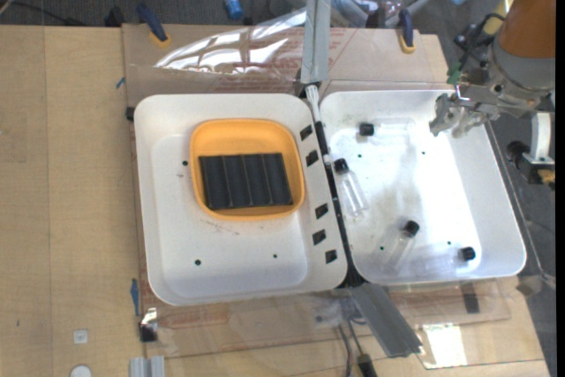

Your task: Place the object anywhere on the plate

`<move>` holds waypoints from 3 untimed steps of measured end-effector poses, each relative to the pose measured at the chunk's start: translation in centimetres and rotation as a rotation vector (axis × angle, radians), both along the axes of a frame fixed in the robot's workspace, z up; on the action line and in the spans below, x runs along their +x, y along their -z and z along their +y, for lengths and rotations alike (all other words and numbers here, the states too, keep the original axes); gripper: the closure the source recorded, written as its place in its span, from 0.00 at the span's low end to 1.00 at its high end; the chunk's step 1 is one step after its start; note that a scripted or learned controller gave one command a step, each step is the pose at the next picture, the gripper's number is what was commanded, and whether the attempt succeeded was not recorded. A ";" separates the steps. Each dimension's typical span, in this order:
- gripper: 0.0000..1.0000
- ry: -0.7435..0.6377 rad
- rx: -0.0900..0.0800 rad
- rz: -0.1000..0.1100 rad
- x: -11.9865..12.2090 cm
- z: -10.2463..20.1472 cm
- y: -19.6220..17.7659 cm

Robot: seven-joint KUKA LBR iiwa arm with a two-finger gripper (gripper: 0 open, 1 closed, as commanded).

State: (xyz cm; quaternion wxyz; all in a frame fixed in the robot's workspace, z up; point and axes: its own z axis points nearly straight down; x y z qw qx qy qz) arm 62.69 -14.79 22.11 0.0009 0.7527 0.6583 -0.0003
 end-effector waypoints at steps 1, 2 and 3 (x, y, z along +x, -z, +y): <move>1.00 -0.157 -0.001 -0.004 2.6 0.8 -0.9; 1.00 -0.433 -0.002 -0.006 4.1 1.7 -3.0; 1.00 -0.627 -0.003 -0.006 4.1 1.6 -5.1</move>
